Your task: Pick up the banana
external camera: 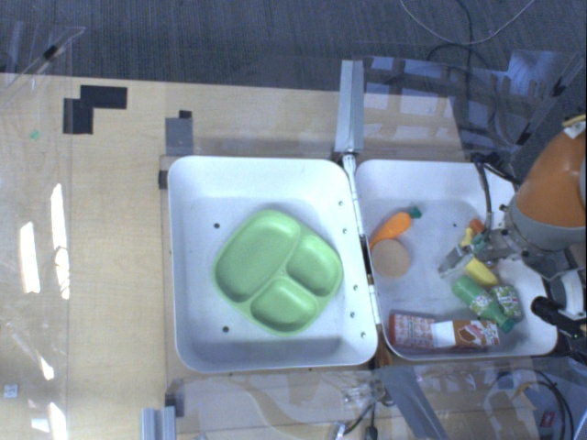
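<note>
Camera view: gripper (470,253) hung low in the right bin (431,183), finger spread impossible to tell. Banana (481,270), apparently the yellow piece, lay directly beneath it; green bottle (487,300) just below.

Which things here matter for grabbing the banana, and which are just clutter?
For the job:
- banana, yellow, in the right bin
- gripper, right over it

Lying about:
- carrot
- round tan piece
- green bottle
- ketchup bottle
- green divided plate in the left bin
</note>
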### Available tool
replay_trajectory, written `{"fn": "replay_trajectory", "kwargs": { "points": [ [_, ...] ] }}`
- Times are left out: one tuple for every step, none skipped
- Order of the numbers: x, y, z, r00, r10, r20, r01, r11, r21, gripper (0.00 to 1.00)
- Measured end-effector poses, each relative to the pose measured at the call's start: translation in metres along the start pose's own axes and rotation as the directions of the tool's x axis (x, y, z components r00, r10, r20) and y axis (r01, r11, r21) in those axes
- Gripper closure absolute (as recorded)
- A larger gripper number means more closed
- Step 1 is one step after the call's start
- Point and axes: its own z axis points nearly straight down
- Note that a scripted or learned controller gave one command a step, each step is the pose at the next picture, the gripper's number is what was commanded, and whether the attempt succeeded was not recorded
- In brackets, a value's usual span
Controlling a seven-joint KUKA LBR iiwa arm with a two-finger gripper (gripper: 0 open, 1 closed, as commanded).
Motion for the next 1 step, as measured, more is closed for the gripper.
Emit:
{"fn": "replay_trajectory", "kwargs": {
  "points": [
    [0.0002, 0.0024, -0.0116, 1.0, -0.002, 0.002, 0.002, 1.0, -0.005, 1.0]
  ]
}}
